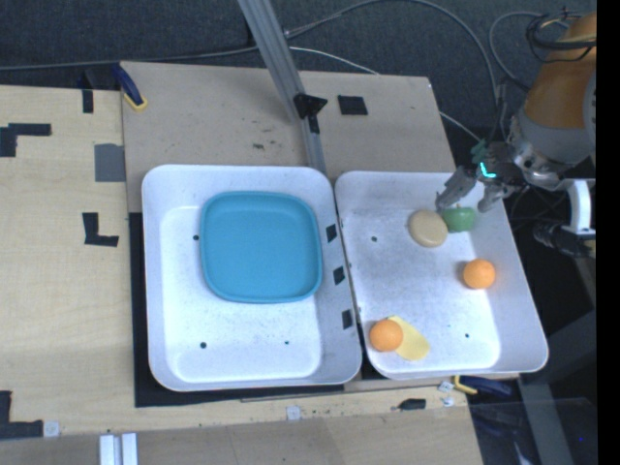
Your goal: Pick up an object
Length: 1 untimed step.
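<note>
In the right bin (504, 342) a small green object (462, 220) lies near the far right wall, touching a beige round object (427, 229) on its left. My gripper (471, 200) hangs just above the green object, open, with its two dark fingers spread to either side. Nothing sits between the fingers. An orange ball (479, 274) rests near the right wall. A second orange ball (386, 334) lies at the front of the bin beside a flat yellow piece (413, 343).
The left bin (160, 260) holds a blue square plate (260, 245). A grey metal post (281, 61) slants up from between the bins at the back. Cables run across the dark floor behind the bench.
</note>
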Tool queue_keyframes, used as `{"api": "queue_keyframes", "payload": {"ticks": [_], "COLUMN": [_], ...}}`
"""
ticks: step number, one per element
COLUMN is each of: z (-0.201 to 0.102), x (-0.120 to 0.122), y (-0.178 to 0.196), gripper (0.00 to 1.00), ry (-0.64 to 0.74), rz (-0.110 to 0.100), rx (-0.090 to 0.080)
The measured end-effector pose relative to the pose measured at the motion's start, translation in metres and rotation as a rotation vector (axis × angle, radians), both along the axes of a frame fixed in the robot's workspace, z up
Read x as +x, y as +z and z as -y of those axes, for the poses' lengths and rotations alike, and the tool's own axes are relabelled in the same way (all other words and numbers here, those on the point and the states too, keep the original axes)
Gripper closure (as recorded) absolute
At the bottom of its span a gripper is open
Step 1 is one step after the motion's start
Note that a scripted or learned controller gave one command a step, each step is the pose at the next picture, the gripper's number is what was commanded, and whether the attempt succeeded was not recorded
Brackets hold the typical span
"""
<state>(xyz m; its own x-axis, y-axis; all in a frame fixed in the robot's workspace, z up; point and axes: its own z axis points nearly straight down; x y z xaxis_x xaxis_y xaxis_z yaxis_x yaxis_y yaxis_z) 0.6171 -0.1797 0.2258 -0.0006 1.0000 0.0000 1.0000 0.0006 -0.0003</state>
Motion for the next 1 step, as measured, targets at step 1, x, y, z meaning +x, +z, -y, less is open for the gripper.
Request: {"api": "queue_keyframes", "payload": {"ticks": [1], "z": [0.0], "x": [0.0], "y": [0.0], "gripper": [0.0], "ry": [0.0], "rz": [0.0], "rx": [0.0]}}
